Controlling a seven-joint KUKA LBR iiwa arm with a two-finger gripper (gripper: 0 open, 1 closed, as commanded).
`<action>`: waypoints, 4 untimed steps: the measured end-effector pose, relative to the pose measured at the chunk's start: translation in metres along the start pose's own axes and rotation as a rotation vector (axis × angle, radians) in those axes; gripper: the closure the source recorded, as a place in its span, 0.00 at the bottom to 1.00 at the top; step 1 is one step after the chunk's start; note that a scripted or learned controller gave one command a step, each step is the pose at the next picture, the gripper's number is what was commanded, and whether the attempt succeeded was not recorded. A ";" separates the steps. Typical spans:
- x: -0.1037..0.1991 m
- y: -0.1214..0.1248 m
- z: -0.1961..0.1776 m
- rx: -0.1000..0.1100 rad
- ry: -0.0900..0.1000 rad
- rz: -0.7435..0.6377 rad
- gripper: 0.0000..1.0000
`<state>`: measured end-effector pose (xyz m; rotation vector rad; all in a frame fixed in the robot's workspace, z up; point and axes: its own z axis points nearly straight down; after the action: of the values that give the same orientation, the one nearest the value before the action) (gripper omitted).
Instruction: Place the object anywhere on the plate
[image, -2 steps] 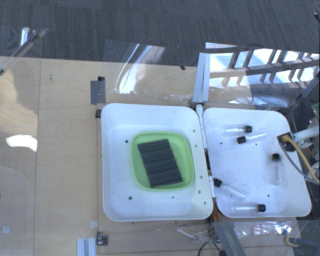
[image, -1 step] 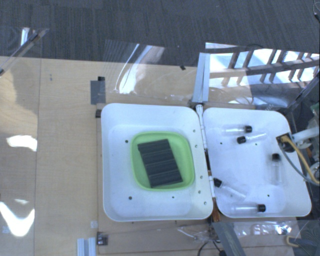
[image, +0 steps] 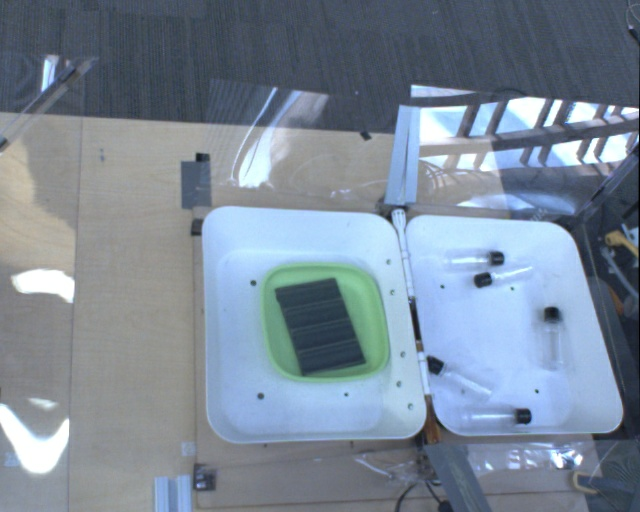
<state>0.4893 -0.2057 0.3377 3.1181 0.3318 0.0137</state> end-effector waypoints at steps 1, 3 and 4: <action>-0.001 -0.001 0.058 0.006 -0.007 0.006 0.00; -0.002 -0.002 0.096 0.008 -0.006 0.007 0.00; -0.003 -0.002 0.145 0.008 -0.008 0.007 0.00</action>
<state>0.4877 -0.2050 0.1929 3.1263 0.3217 0.0004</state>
